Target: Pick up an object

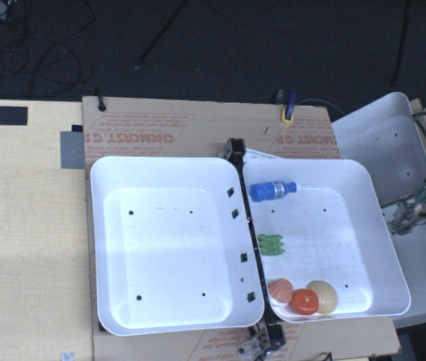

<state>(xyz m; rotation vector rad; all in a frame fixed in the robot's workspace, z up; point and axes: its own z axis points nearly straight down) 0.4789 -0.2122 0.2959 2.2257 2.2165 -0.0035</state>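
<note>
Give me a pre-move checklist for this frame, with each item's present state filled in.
1. Things to pick lie in the right bin: ok.
2. Blue bottle lies on its side, apart from other items: ok.
3. Green item lies alone near the divider: ok.
4. Red ball, pink item and beige ball spaced for a clean grasp: not ok, they crowd the near corner.
5. Arm's position over a target: cannot tell.

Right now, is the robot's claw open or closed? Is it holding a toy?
Gripper: cannot be told from this camera view. None of the toys is being held: the blue bottle, green toy and red ball all lie in the right bin.
</note>
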